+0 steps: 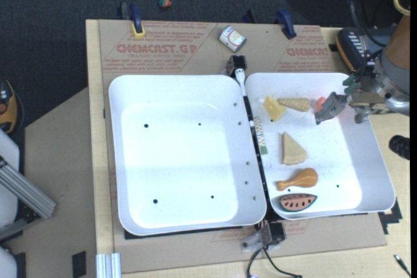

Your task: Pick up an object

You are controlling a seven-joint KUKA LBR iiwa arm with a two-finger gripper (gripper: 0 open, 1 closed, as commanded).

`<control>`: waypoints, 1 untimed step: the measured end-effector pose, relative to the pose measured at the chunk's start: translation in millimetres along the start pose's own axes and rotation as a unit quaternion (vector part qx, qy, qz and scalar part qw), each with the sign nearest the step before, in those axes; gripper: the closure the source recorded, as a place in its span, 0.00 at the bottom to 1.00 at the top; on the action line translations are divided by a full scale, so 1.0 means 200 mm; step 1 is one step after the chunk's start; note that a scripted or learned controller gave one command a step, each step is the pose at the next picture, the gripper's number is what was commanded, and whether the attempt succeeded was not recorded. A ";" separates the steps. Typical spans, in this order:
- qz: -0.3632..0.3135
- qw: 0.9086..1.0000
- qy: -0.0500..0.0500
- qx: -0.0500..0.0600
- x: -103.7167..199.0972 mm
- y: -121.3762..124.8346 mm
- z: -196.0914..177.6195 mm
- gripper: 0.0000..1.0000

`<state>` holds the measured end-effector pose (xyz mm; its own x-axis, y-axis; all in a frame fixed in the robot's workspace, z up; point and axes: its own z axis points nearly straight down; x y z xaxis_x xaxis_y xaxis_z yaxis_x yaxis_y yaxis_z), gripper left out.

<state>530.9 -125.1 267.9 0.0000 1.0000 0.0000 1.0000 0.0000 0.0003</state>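
The right bin [378,166] holds several toy foods. A yellow cheese chunk [273,108] and a tan cone-shaped piece [294,103] lie at its far side. A tan sandwich wedge [293,149] sits mid-bin, with a brown drumstick [299,179] and a watermelon slice [298,202] toward the near edge. My gripper [343,112] hangs over the bin's far right part, fingers spread and nothing between them. A small red piece [320,102] lies right beside its left finger [326,109].
The left bin [115,101] stands beside the right one, with a black divider strip [251,133] between them. A small white box [232,38] and blue clamps [136,20] sit on the board behind the bins. Dark equipment [355,49] stands at the far right.
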 end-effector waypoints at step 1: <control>-0.001 1.000 0.001 0.002 0.05 0.23 0.95 0.00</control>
<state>576.9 -115.1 77.0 -0.0013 1.0000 0.0017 1.0000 0.0013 -0.0035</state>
